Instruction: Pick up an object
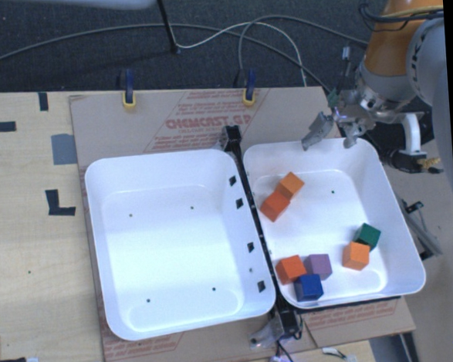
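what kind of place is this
Most likely a robotics lab bench set up for grasping trials: a grey arm with its gripper over two white bins, small coloured blocks as test objects, and loose cables behind.

from my seat i see a brown cardboard sheet with red print lying under the two white bins, held at its far edge by two yellow-tipped clamps, and it rests on a pale wooden bench marked with dark tape pieces and a grey patch. black clips run down the seam between the bins. thin cables loop across the dark floor behind the bench.
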### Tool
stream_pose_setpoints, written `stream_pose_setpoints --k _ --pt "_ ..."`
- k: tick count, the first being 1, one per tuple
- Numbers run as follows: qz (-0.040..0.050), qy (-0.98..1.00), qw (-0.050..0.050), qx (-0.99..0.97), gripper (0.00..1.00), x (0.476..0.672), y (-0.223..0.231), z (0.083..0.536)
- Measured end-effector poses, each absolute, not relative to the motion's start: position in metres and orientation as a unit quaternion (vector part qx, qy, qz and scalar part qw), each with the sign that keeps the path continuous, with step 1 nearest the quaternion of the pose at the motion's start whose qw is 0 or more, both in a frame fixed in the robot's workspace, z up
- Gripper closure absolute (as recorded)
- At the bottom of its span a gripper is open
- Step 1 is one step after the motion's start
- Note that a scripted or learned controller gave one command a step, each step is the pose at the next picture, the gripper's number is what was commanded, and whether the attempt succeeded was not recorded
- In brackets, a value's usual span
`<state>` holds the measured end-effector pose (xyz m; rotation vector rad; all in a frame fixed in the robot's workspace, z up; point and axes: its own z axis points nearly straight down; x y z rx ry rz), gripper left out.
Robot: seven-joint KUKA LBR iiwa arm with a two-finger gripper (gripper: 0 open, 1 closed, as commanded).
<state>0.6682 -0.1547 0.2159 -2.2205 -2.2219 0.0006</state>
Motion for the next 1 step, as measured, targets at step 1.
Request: stream_pose_setpoints --k 1 --pt "0.0032 -0.707 0.005 -0.707 0.00 0.6262 -0.1319 0.0874"
